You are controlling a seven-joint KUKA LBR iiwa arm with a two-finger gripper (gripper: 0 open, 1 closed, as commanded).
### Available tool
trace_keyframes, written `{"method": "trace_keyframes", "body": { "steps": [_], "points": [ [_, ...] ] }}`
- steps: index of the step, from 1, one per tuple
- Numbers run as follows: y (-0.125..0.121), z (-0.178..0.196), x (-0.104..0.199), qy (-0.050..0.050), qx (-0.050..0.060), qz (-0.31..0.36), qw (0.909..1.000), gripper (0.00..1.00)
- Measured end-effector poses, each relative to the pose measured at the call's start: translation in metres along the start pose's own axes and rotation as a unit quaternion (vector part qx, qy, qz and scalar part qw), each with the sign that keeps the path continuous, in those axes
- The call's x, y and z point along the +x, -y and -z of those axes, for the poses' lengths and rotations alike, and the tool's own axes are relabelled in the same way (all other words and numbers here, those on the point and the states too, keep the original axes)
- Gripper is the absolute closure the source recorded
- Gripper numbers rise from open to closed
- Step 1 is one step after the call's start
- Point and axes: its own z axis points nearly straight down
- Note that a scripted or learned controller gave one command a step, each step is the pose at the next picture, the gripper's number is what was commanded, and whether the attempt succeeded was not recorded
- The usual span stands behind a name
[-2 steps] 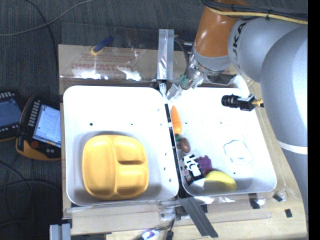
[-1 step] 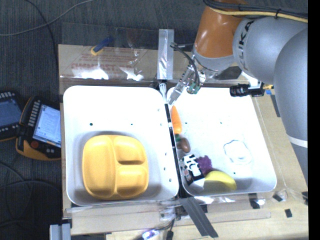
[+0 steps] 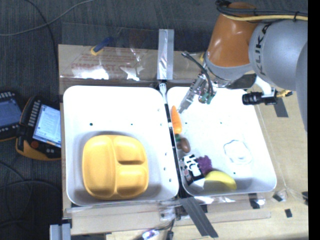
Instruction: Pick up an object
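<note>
Two white bins are sitting side by side on the desk in the camera view, and I am watching the arm (image 3: 270,44) reaching in from the upper right of the frame. The gripper (image 3: 181,107) is hanging low over the upper left corner of the right bin (image 3: 250,134), its tip just above the orange carrot (image 3: 175,120) lying along that bin's left wall. Whether the jaws are open or closed I cannot tell; the fingers are showing as one thin blur from here. Nothing is showing between them.

Below the carrot along the same wall, a small brown object (image 3: 184,145), a purple object (image 3: 203,162), a black-and-white item (image 3: 190,166) and a yellow banana (image 3: 219,181) are crowding the lower left of the right bin. A large yellow divided tray (image 3: 115,165) is lying in the left bin (image 3: 95,109).

I am judging the carrot the nearest target. To take it well, I am thinking the fingers should straddle it across its narrow width, staying clear of the bin wall, and descend fully before closing.
</note>
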Motion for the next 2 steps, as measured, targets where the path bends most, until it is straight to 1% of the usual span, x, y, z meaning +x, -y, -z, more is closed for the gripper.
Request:
{"method": "trace_keyframes", "body": {
  "steps": [1, 2],
  "points": [
    [-0.017, -0.022, 0.016, 0.0, -0.002, 0.338, 0.9412, 1.0],
    [0.006, 0.018, -0.005, 0.0, -0.003, 0.279, 0.9601, 1.0]
  ]
}}
